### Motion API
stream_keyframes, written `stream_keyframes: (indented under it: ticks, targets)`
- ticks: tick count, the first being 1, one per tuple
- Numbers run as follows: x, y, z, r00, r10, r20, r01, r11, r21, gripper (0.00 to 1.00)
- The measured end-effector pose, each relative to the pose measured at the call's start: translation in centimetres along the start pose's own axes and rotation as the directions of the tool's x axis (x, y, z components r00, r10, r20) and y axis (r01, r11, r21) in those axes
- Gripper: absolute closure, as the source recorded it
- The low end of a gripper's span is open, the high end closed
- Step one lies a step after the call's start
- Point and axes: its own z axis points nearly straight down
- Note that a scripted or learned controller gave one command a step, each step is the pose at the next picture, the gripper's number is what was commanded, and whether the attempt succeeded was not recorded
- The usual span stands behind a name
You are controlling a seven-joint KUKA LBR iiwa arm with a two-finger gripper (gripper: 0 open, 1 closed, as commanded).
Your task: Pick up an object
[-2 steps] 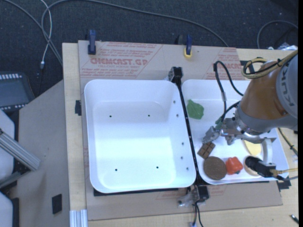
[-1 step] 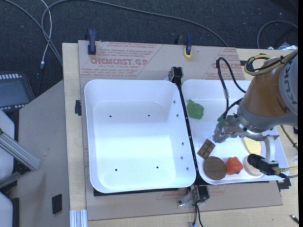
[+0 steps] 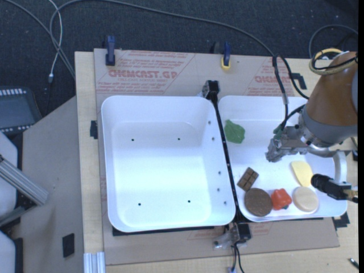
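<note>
Objects sit in the right bin w/ the gripper poised over that bin's middle, no item betw. its tips as far as the view shows. Whether the gripper is apart or together: can't tell, too small & dark from this angle.

Nearest candidates, rel. to gripper:
- yellow piece: just beside, toward the near rim & arm side; long axis runs roughly away-to-near.
- chocolate bar: near, toward the near rim & the divider side; lies tilted.
- green lump: well apart, toward the divider & slightly to the far side.
- brown disc, red piece, cream disc: in a row along the near rim, touching or nearly so.

Judgement: the yellow piece or chocolate bar is the shortest reach, both lying nearward of the gripper. The row is crowded, so a grasp there risks nudging neighbours. Left bin holds nothing relevant to the move.
</note>
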Motion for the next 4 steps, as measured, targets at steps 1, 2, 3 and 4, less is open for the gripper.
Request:
stream_keyframes:
  ticks: [1,2,3,4]
  targets:
    - [0.7,0.1,-6.0,1.0,-0.002,0.0,0.002,1.0,-0.002,1.0]
    - [0.7,0.2,-6.6,1.0,-0.001,-0.001,0.001,1.0,0.003,1.0]
    - [6.3,2.3,-5.6,1.0,-0.006,-0.002,0.006,1.0,0.004,1.0]
    - [11.4,4.3,-6.5,1.0,-0.006,-0.002,0.006,1.0,0.003,1.0]
